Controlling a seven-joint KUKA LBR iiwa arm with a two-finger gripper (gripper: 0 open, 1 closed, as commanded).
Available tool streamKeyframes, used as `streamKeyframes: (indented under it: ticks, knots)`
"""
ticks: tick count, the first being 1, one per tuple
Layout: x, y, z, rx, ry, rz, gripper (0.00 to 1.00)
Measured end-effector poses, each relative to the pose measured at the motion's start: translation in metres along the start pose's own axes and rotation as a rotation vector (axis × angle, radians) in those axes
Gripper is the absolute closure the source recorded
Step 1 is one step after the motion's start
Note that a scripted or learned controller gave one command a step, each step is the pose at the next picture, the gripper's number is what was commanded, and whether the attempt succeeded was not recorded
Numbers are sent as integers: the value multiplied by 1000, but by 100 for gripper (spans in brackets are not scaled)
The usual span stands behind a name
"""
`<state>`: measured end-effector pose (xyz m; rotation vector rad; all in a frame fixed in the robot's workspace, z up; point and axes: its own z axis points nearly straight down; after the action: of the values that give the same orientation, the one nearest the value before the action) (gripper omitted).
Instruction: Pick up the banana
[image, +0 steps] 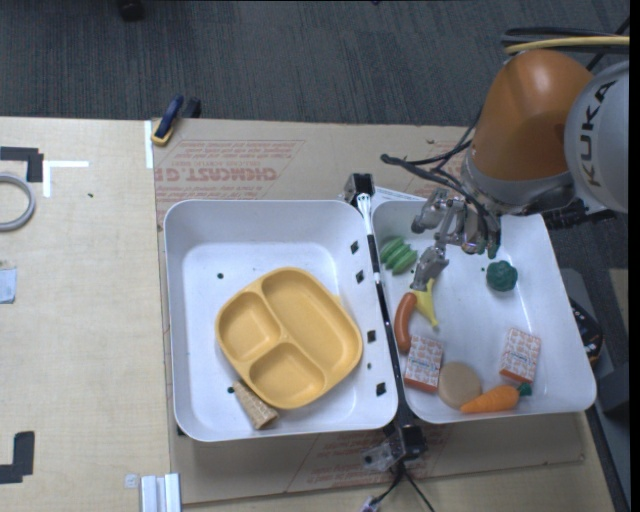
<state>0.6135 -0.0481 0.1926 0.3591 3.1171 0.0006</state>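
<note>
The banana (428, 304) is small and yellow and lies in the right bin (556, 300), near its left wall. It sits just right of a reddish sausage (403, 321). My gripper (432, 266) hangs from the orange-banded wrist, directly over the banana's upper end. Its tip is at or very close to the fruit, and I cannot tell whether it touches. The banana rests on the bin floor.
The right bin also holds a green vegetable (397, 255), a dark green ball (501, 276), two small cartons (423, 362) (520, 355), a tan disc (460, 383) and a carrot (492, 400). The left bin (190, 300) carries a yellow divided plate (290, 337) and a bread piece (255, 407).
</note>
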Motion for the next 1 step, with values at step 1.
streamKeyframes:
  ticks: [1]
  knots:
    - [4, -54, 62, 0, 2, -272, 0]
